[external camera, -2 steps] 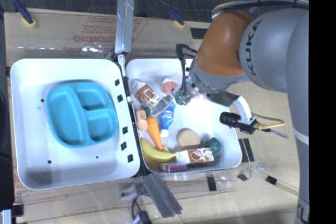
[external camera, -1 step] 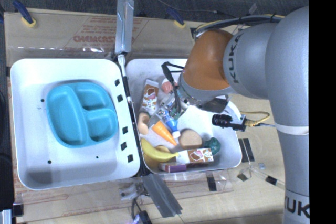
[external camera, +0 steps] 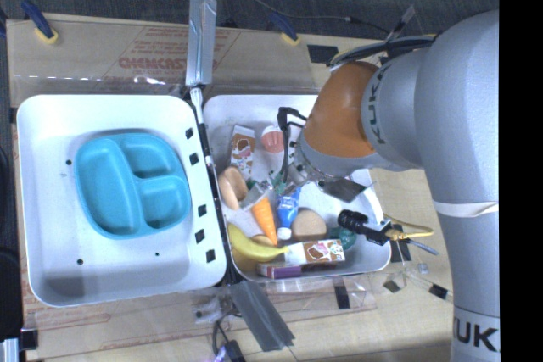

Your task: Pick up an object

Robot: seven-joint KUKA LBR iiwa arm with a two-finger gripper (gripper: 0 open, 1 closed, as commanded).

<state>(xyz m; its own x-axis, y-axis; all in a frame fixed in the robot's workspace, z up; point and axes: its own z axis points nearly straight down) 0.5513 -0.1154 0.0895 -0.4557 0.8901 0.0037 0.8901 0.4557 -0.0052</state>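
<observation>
The left bin (external camera: 34,182) holds a blue tray (external camera: 131,182). The right bin (external camera: 373,254), centre frame, is crowded: banana (external camera: 251,247), carrot (external camera: 265,219), blue bottle (external camera: 288,209) and a carton (external camera: 316,253) (lying flat along the lower rim). The hand (external camera: 293,174) sits low over these, hidden under the wrist; I cannot tell its state.

Blue divided tray (external camera: 133,184) lies in left white bin (external camera: 42,208). Cardboard sheet (external camera: 127,51) behind that bin. Blue clamp (external camera: 39,21) at cardboard's far-left corner.
</observation>
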